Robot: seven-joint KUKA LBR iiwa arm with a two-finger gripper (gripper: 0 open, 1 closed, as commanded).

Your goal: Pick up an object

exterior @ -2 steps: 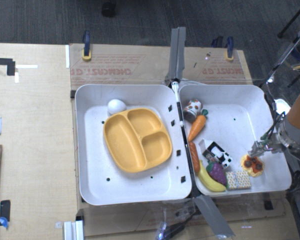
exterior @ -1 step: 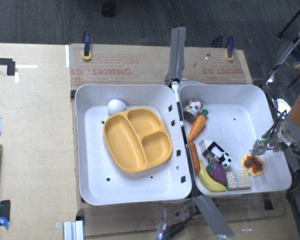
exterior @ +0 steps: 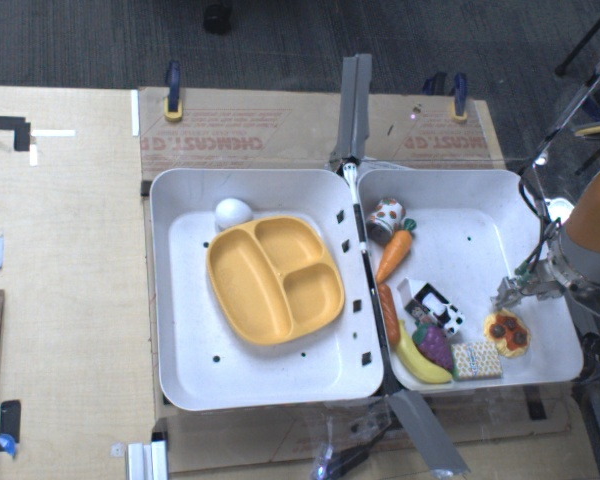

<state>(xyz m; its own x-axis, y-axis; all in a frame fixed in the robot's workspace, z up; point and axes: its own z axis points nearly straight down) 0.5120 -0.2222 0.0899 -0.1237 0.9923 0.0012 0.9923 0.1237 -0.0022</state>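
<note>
The nearest candidate for picking is a small round toy pizza with red toppings (exterior: 507,332), lying flat on the floor of the right-hand white bin (exterior: 480,208), near its right wall and front corner. The two-finger gripper (exterior: 521,290) hangs just above and beside it; whether it is spread or pressed together cannot be told, and nothing is seen held. Outward to the left lie a pale speckled cracker block (exterior: 476,360), a purple grape bunch (exterior: 436,346), a yellow banana (exterior: 418,358), a black-and-white toy (exterior: 437,311) and two orange carrots (exterior: 394,252). The left bin holds a yellow divided plastic plate (exterior: 275,278) and a white ball (exterior: 232,211). Risk, as a judgement: the pizza is thin and flat, so a pinch may slip off, and the close wall may foul the descent. The arm is cut off at the right edge.
</note>
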